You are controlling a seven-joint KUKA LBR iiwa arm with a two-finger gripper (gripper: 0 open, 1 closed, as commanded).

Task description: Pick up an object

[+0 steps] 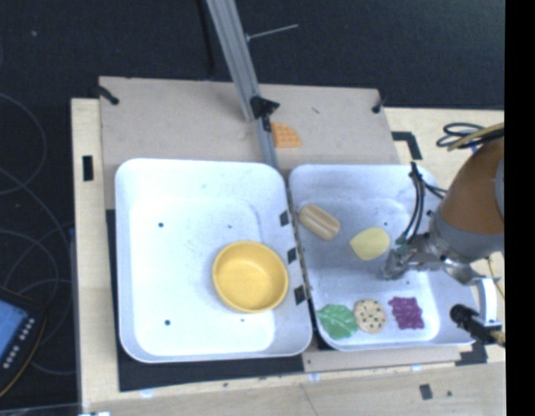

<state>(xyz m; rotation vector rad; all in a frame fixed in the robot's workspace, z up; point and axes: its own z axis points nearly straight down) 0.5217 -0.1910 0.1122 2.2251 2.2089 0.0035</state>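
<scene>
The arm (475, 206) has a rounded orange band, grey wrist housing and black cables alongside.

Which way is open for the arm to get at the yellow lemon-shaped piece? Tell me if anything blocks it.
Probably yes: the gripper hangs just right of the yellow piece in the right bin, nothing lying between. The wooden roll sits apart, further left.

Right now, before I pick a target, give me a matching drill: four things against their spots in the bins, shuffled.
Things:
1. bowl
2. cookie
3. purple piece
4. tan roll

Places:
A. right bin, front edge, between green and purple
B. left bin
C. right bin, back left
D. right bin, front right corner

Pairs: 1-B, 2-A, 3-D, 4-C
</scene>
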